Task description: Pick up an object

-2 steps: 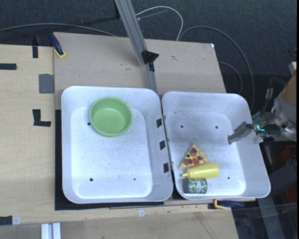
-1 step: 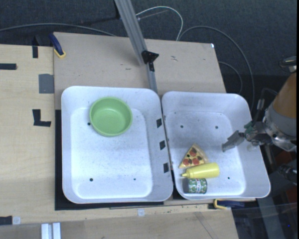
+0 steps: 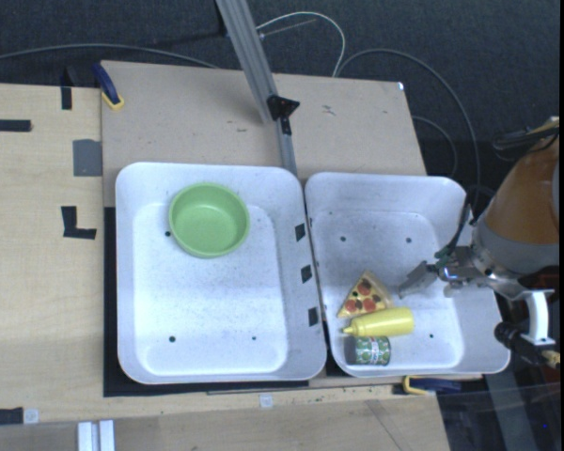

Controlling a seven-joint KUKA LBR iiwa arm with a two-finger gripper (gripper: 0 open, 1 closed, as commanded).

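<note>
**Operator:** Where do you see the claw, and what is it doing?

**Observer:** Your claw [image 3: 415,281] reaches in over the right bin [image 3: 451,195], its dark tips pointing toward the pizza slice [image 3: 366,295] and stopping just to the right of it, apart from it. The two fingers sit close together, a narrow stance, and you have nothing between them. Behind them the grey wrist and the orange band of the arm [image 3: 526,209] stand further right of the slice, over the bin's right rim.

**Operator:** And the things I could pick?

**Observer:** Take the pizza slice as your mark. It is a small wedge with red dots, lying in the near half of the right bin. Touching its near edge you have a yellow bottle [image 3: 380,323] lying on its side. Just beyond the bottle, against the bin's near wall, you have a green can [image 3: 368,350], seemingly on its side too. Well to the left of the slice, in the left bin [image 3: 132,346], a green bowl [image 3: 209,219] stands upright at the far end.

**Operator:** What carries the bins?

**Observer:** A brown board on your bench [image 3: 28,280].
</note>
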